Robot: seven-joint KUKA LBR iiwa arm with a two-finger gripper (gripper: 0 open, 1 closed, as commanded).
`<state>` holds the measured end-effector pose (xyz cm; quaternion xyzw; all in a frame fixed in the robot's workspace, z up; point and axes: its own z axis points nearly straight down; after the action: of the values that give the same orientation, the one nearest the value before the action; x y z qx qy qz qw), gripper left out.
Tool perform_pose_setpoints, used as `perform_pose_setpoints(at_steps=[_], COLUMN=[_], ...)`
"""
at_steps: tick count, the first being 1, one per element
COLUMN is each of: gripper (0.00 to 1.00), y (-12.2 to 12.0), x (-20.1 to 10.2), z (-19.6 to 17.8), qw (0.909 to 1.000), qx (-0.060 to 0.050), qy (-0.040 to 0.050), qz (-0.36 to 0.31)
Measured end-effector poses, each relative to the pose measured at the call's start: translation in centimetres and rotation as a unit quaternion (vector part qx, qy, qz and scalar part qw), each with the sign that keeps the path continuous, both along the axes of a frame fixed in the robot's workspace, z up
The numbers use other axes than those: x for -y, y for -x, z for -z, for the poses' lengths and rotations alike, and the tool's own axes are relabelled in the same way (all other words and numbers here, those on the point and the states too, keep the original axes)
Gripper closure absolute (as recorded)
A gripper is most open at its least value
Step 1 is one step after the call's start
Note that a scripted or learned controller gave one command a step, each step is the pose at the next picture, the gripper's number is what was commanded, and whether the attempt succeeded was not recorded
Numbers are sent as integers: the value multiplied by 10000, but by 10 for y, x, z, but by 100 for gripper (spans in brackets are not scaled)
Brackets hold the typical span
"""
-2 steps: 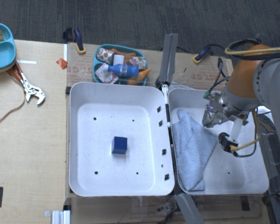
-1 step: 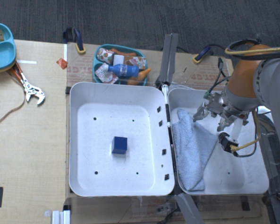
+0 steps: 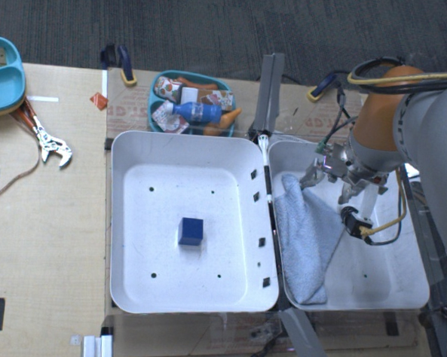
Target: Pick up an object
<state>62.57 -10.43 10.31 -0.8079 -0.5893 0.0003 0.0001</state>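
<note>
A small blue cube [image 3: 191,231] rests alone near the middle of the left white bin [image 3: 126,281]. A crumpled grey-blue cloth [image 3: 303,232] lies along the left side of the right bin [image 3: 382,297], running from its back to its front wall. My gripper [image 3: 330,185] hangs over the back of the right bin, just right of the cloth's upper end, below the orange band [image 3: 379,108] of the arm. Its two fingers stand apart, open, with nothing between them. A black cable loops off the wrist toward the bin floor.
A teal tub [image 3: 192,104] full of small items stands behind the left bin. A wrench [image 3: 48,144] and a teal tray [image 3: 3,74] lie on the bench at left. A metal post [image 3: 271,86] rises between the bins at the back.
</note>
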Motion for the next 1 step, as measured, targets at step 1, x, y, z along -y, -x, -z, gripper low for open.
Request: perform_pose_setpoints(at_steps=[1], gripper=[0], y=[19], x=[81], z=[-59], qw=[9948], qx=[8], qy=[8], qz=[-1019])
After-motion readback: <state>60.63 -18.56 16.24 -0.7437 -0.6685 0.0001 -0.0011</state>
